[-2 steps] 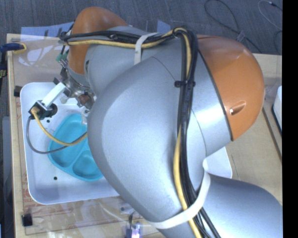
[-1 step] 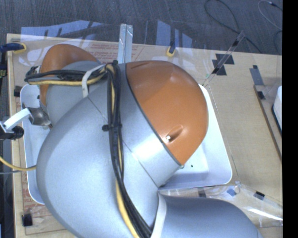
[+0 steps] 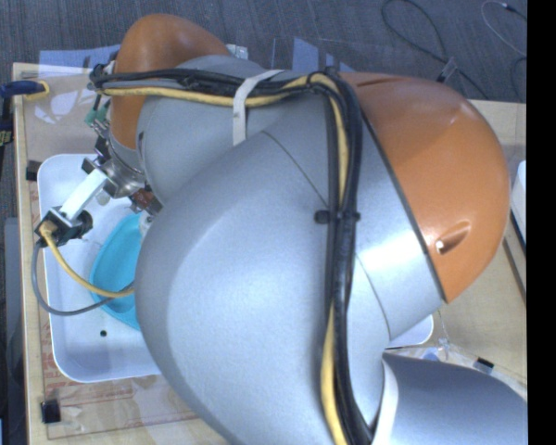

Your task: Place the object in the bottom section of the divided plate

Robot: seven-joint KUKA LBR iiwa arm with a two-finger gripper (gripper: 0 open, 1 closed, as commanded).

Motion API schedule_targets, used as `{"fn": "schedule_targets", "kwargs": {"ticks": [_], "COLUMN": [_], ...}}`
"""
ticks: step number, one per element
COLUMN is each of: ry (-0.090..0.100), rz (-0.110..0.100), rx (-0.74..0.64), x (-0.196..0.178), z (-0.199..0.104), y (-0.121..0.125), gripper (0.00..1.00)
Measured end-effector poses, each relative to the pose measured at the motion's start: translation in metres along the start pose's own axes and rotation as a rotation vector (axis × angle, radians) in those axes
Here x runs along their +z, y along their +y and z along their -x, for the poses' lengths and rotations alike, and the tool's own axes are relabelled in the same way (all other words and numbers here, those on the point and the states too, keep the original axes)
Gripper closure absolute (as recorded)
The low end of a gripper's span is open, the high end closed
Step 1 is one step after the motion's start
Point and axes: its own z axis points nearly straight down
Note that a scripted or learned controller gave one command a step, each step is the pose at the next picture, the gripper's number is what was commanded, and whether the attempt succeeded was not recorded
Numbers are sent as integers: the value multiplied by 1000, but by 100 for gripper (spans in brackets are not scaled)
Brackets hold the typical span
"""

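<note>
The arm (image 3: pixel 287 276) is poising its gripper (image 3: pixel 139 197) above the blue plate (image 3: pixel 119 260), seemingly preparing placement; I cannot tell whether it is gripping the object, and lining up with the plate's bottom section is looking like the next need.

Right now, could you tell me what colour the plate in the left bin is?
The plate is light blue, in the camera view.

We see 1 bin (image 3: pixel 65 350) on the left part of the bench (image 3: pixel 102 406). The plate (image 3: pixel 120 258) lies in it, toward the bin's right side and partly under the arm (image 3: pixel 287 276). The arm reaches in from the right, above the bin. A clamp (image 3: pixel 18 89) sits at the bench's far left edge.
</note>
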Motion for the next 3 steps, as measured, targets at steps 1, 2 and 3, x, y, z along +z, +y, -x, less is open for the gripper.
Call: {"fn": "schedule_targets", "kwargs": {"ticks": [1, 2, 3], "ry": [-5, 1, 0], "rz": [-2, 2, 0], "rx": [159, 433, 423], "x": [87, 26, -25], "z": [55, 52, 58], "y": [-78, -74, 28], "gripper": [0, 0, 0]}}
